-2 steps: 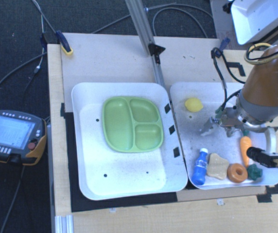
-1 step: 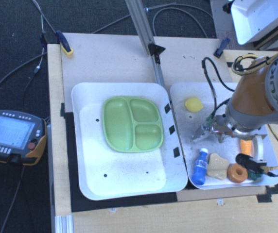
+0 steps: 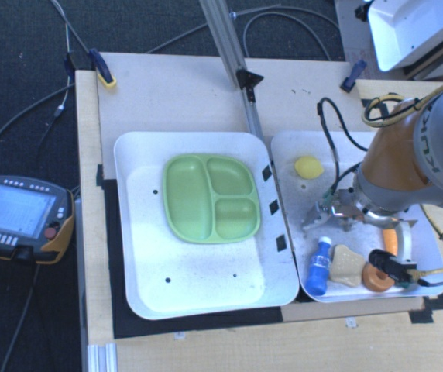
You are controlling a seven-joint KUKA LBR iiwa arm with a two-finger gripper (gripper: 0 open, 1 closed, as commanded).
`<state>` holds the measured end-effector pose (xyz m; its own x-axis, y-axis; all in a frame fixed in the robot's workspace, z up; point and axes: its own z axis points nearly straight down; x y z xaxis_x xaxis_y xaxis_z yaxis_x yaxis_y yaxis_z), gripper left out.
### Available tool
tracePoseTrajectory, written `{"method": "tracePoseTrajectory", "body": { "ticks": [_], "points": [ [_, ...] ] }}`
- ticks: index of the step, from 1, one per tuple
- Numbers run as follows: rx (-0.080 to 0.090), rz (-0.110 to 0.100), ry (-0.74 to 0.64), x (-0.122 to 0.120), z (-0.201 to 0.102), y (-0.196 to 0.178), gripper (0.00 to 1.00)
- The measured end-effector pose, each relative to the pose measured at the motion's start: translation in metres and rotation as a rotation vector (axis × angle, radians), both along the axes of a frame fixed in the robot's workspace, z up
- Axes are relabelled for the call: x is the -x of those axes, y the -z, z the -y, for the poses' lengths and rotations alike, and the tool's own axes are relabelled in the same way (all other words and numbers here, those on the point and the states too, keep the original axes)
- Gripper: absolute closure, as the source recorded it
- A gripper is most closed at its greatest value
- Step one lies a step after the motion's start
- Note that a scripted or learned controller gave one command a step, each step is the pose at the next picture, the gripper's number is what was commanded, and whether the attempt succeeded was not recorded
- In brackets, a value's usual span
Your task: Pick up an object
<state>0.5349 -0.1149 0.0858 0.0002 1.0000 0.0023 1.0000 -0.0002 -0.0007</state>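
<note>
The right bin (image 3: 286, 147) holds a yellow rounded object (image 3: 308, 167) near its back. A blue bottle with a white cap (image 3: 319, 266), a tan chunk (image 3: 345, 266), an orange ring (image 3: 376, 279) and an orange stick (image 3: 390, 240) lie along its front. My gripper (image 3: 326, 214) hangs low over the middle of this bin, in front of the yellow object and just behind the bottle's cap. The grey arm with its orange band (image 3: 392, 161) covers the bin's right part. I see nothing held in the gripper.
The left bin (image 3: 140, 289) carries a green divided plate (image 3: 210, 198). A slanted aluminium post (image 3: 225, 25) rises behind the bins. Blue clamps (image 3: 101, 68) sit at the bench's back corners. A teach pendant (image 3: 20, 219) and cables lie on the floor at left.
</note>
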Motion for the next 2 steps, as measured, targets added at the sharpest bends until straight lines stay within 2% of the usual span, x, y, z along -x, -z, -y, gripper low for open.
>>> {"method": "tracePoseTrajectory", "body": {
  "ticks": [1, 2],
  "points": [
    [0.005, 0.007, 0.001, -0.002, 0.002, -0.013, 1.00],
    [0.003, 0.005, -0.001, -0.005, 0.007, -0.057, 1.00]
  ]
}}
